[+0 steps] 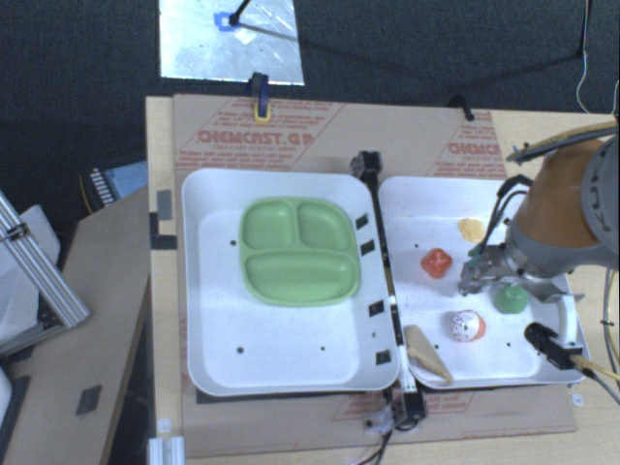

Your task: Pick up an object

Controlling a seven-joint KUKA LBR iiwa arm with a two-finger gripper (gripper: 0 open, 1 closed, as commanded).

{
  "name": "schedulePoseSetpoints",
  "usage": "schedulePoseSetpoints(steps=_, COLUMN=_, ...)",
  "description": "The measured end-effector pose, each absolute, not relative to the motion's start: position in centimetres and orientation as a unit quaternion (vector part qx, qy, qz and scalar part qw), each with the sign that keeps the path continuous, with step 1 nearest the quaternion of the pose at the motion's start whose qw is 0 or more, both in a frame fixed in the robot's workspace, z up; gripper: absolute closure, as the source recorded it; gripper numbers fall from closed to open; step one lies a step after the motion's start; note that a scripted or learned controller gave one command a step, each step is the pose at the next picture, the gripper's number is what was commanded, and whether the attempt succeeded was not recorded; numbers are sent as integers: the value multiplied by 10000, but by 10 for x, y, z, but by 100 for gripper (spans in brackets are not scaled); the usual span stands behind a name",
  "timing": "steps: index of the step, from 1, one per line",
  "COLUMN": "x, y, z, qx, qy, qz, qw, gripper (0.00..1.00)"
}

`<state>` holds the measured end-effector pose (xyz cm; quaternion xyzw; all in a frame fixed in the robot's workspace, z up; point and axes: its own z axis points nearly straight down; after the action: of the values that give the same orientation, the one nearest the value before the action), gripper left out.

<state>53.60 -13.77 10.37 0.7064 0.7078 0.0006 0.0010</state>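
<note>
Dark carpeted floor surrounds a tan tabletop covered by a brown cardboard sheet with red print, and two shallow white plastic bins sit on it side by side. Left bin, centre-left of frame, holds a pale green three-compartment plastic tray, lying flat near the bin's middle. Right bin, centre-right of frame, holds five loose items: a small yellow piece toward the upper right, a red rounded object near the bin's centre, a green ball-like object at the right, a white ball with orange markings below the red one, and a tan wedge-shaped piece at the lower left corner against the divider. Grey arm with orange band enters from the right edge of frame; its hand sits low over the right bin, just right of the red object and just beside the green one at its upper left. Finger spacing: cannot tell, since the wrist body hides the tips. No object is visibly between the fingers. A silvery reflective sheet lies on the floor at the upper left.
</note>
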Motion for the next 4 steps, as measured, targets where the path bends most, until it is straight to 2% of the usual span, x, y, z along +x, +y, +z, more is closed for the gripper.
schedulePoseSetpoints(steps=3, x=539, y=-134, z=273, qx=7056, qy=7086, qz=20, qw=33, gripper=100)
schedulePoseSetpoints(steps=4, x=548, y=-82, z=268, qx=7038, qy=7104, qz=15, qw=9, gripper=100)
